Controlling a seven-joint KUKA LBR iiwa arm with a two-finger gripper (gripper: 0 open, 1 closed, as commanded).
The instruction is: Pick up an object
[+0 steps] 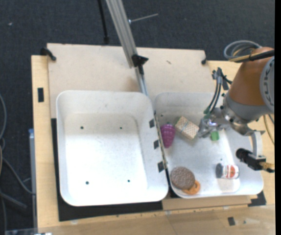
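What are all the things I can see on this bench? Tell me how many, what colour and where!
bins: 2, white, side by side on the bench
purple toy: 1, purple, right bin, by its left wall
tan block: 1, tan, right bin, upper middle, beside the gripper
brown disc: 1, brown, right bin, near front edge
orange piece: 1, orange, partly under the brown disc
small container: 1, white with red and grey, right bin, front right
green bit: 1, green, right bin, just by the gripper
metal pole: 1, grey, slanting above the bins
arm: 1, grey and orange, reaching in from the right
gripper: 1, metallic, low over the right bin
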